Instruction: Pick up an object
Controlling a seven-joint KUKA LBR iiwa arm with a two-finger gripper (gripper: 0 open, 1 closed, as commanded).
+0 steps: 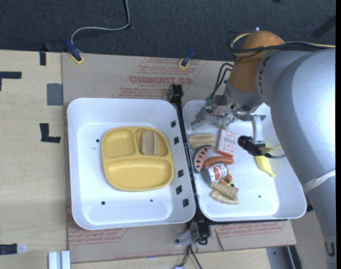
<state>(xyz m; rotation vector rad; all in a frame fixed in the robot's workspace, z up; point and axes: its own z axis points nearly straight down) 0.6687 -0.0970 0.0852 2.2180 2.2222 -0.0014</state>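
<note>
Tool [212, 112] noted low over the far end of the right-hand bin [282, 206] as the view has it, close to the divider where the two bins meet. Whether it is spread or pressed together cannot be told from this slant, and nothing is seen gripped in it. Step judged as the approach, with no pick yet made. Candidate objects are clustered in that bin, just nearer the camera than the tool: a tan block [201, 140] closest, a red-and-white packet [227, 142] beside it, then a red curved slice [199, 157], a small can [216, 172] and a pale ridged piece [224, 194] toward the near wall. The tan block is judged the likeliest target, being nearest to the tool. For the next move, a short shift toward the camera and a straight descent would be called for, with the tool centred on one item only. The crowding of packet, slice and can is judged a risk of a nudged or doubled grasp. Left-hand bin [80, 167] is occupied by a yellow divided tray [138, 170], with a brownish piece [149, 143] in its far right compartment. Both bins are carried on a cardboard sheet [120, 80] printed in red, held by a clamp [75, 54] at the far edge and laid over a pale wooden table [24, 167] marked with black tape. Dark carpet [187, 15] is seen beyond, crossed by a thin cable [127, 15].
</note>
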